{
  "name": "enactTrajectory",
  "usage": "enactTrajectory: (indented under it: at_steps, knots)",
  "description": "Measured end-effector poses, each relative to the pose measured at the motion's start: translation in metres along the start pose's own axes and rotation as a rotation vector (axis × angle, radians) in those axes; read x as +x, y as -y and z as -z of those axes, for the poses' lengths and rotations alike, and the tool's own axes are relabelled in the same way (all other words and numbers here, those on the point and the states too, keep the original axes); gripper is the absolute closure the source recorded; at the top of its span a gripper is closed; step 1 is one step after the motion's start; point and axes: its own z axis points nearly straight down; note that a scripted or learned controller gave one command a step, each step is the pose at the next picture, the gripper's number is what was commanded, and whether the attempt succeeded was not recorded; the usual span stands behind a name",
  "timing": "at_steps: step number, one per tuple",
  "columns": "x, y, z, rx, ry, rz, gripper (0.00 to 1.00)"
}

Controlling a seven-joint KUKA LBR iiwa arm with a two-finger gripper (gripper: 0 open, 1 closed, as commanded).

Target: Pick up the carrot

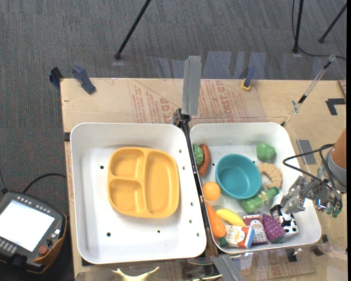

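Observation:
The carrot [215, 221] is a short orange cone lying against the left wall of the right bin [240, 127], near its front corner. An orange ball [211, 191] sits just behind it and a yellow banana [230, 216] just to its right. My gripper [292, 196] hangs over the right edge of that bin, well to the right of the carrot. It looks open, with nothing between its fingers. A black-and-white toy [288, 222] lies just below it.
The right bin also holds a teal bowl [238, 176], green toys [265, 151] [253, 204], purple grapes [273, 227], a small carton [243, 235] and a tan ring [272, 171]. The left bin [88, 157] holds a yellow divided plate [144, 182].

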Motion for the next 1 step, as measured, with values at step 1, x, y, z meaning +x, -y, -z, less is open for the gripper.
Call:
enactTrajectory:
  at_steps: [1]
  knots:
    - [-0.0063,0.0007,0.1420,0.000,0.027,0.092,1.00]
